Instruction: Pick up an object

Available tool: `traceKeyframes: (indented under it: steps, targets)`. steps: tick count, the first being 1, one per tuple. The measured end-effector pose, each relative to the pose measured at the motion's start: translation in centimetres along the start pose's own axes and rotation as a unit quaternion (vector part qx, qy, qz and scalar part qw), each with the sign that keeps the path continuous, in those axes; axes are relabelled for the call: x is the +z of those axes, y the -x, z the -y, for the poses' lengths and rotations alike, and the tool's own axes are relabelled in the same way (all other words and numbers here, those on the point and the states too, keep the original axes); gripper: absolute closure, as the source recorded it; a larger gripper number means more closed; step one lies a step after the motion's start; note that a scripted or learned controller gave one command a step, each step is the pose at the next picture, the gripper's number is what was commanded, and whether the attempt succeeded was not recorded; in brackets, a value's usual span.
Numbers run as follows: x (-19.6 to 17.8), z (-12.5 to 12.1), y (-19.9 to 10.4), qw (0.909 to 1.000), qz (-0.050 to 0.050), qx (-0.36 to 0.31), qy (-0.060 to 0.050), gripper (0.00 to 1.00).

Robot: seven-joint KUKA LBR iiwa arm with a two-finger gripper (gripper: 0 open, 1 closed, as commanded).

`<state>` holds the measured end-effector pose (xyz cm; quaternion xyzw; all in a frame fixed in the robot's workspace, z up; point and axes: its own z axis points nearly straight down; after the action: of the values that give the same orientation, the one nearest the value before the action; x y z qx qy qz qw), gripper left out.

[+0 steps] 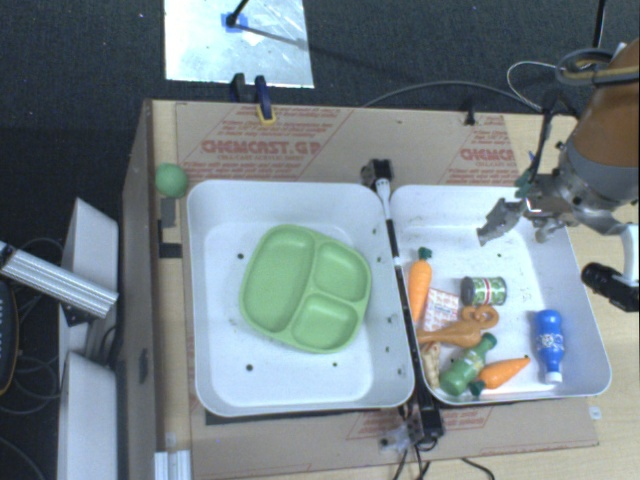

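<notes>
Bench [300, 138]: brown board surface carrying two shallow white bins side by side.
Left bin [215, 298]: holds a light green divided plate [305, 288], lying flat near the bin's middle, three compartments facing up.
Right bin [590, 358]: holds the loose objects, gathered in its lower half.
Long carrot [419, 286]: lies lengthwise against the wall shared with the left bin, green top pointing away from the camera.
Small can [484, 291]: on its side, just right of the long carrot, green and white label.
Orange toy [460, 330]: curved piece below the can, touching a printed card [437, 310].
Green bottle [466, 364]: lies tilted near the front wall, beside a short carrot [503, 371].
Blue bottle [548, 344]: lies apart from the cluster, toward the right wall, white cap nearest the front.
Arm [605, 158]: enters from the right, above the right bin's far corner.
Pincer [512, 218]: above the bare upper part of the right bin, well apart from every object, holding nothing; how far it is open cannot be told.
Green ball [171, 179]: sits at the bench's left edge, outside the bins.
</notes>
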<state>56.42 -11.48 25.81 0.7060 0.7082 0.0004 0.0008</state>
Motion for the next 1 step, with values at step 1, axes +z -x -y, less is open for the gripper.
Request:
traceKeyframes:
  steps: [1]
  targets:
    - [16.41, -0.11, 4.92, 1.0, 0.0, 0.001, 0.001, 0.0]
